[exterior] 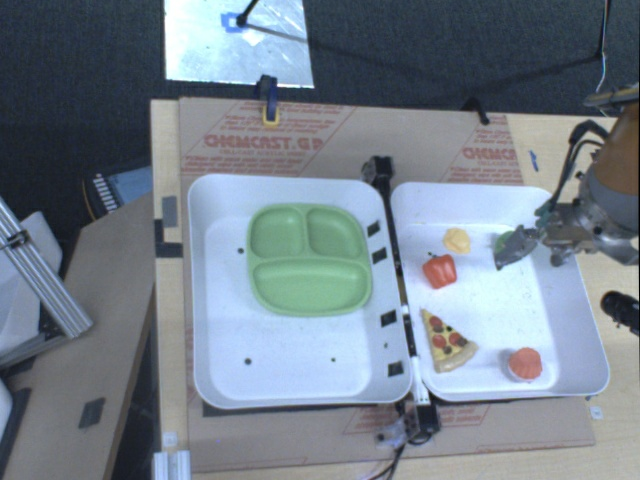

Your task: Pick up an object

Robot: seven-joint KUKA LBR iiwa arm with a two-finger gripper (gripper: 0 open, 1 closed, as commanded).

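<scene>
The right bin (560, 308) holds a small yellow toy (457, 239), a red pepper (439, 270), a pizza slice (446, 340) and a round red-orange toy (524, 364). My gripper (512, 249) hangs low over the bin's upper right part, right of the yellow toy and the pepper. A bit of green (502, 238) peeks out at its tip; I cannot make out what it is or whether it is held.
The left bin (215, 348) bears a green divided plate (308, 259). A black divider strip (395, 288) runs between the bins. Cardboard (300, 133) lies under both bins, with a yellow clamp (270, 103) at the back.
</scene>
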